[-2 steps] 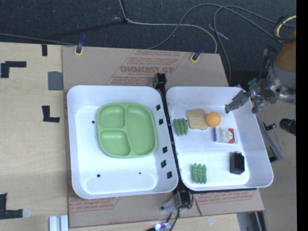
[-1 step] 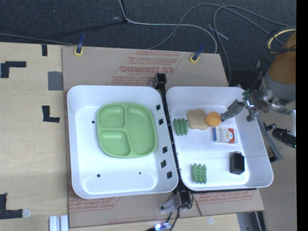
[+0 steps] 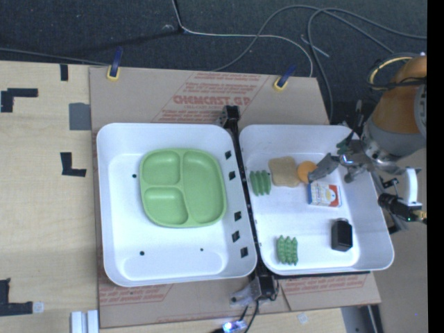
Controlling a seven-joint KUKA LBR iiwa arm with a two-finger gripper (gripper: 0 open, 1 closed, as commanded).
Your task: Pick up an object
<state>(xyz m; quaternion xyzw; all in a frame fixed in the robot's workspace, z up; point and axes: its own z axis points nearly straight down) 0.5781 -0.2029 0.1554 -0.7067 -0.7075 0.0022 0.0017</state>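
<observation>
- Looking down on the tabletop point(image 3: 41, 207), the camera view is showing two shallow white bins sitting side by side on a brown board.
- The left bin point(image 3: 118, 255) is holding a smooth pale-green divided plate point(image 3: 183, 188) with three compartments.
- The right bin point(image 3: 371, 255) is carrying the loose objects: a ridged green piece point(image 3: 260, 182), a tan rounded lump point(image 3: 283, 171) touching a small orange ball point(image 3: 306, 171), a flat white printed card point(image 3: 325, 195), a matte black block point(image 3: 341, 234) and a second ridged green piece point(image 3: 287, 250).
- The gripper point(image 3: 333, 166) is hanging over the right bin's upper part, just beside the orange ball and above the card; its metal fingers point(image 3: 323, 170) are looking spread apart, with nothing between them.
- Judging by this, the pick is not yet made: every object is lying in the bin, so closing on one and lifting is all still ahead.
</observation>
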